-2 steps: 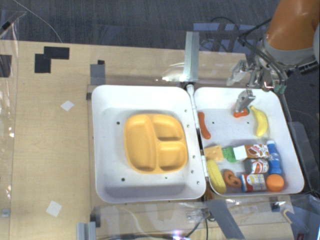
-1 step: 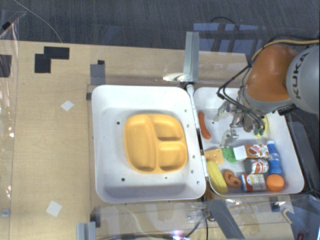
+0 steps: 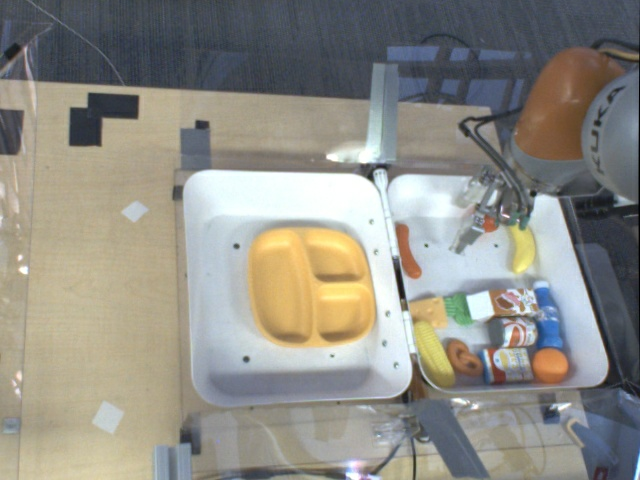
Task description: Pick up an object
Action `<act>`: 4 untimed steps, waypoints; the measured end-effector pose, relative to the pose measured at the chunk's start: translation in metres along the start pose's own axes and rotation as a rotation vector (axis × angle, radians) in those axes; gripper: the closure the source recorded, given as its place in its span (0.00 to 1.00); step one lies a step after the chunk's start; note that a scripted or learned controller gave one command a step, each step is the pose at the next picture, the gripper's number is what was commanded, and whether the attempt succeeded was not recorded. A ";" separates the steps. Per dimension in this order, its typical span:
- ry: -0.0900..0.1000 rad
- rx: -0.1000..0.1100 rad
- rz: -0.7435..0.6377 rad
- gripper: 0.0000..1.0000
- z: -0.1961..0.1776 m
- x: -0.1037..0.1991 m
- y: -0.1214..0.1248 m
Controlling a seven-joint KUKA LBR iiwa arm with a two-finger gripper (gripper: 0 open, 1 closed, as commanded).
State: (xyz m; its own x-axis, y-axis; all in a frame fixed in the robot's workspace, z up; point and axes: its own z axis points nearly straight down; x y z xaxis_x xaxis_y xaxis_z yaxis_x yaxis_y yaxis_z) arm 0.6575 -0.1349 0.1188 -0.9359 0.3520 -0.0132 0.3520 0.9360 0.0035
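Note:
My gripper (image 3: pixel 478 223) hangs over the upper part of the right bin (image 3: pixel 440 193), below the orange band of the arm (image 3: pixel 560 108). A small red-orange spot shows at the gripper, and I cannot tell whether it is an object or part of the hand. A yellow banana (image 3: pixel 522 249) lies just right of the gripper. A red sausage (image 3: pixel 407 251) lies to its left, near the bin's left wall. Both are apart from the gripper.
The right bin's lower half is crowded: a cheese wedge (image 3: pixel 428 311), a green item (image 3: pixel 458 309), corn (image 3: pixel 430 346), a brown ring (image 3: pixel 462 356), several cans and packets (image 3: pixel 512 333), a blue bottle (image 3: pixel 546 316), an orange (image 3: pixel 550 365). A yellow divided plate (image 3: pixel 310 286) sits in the left bin (image 3: pixel 215 268).

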 end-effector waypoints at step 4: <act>-0.004 -0.004 0.265 0.00 -0.074 0.025 0.070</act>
State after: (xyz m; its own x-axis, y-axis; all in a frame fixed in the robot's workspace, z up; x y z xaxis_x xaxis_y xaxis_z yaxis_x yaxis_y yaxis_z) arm 0.6581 -0.0606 0.1923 -0.8110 0.5848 -0.0152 0.5847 0.8111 0.0114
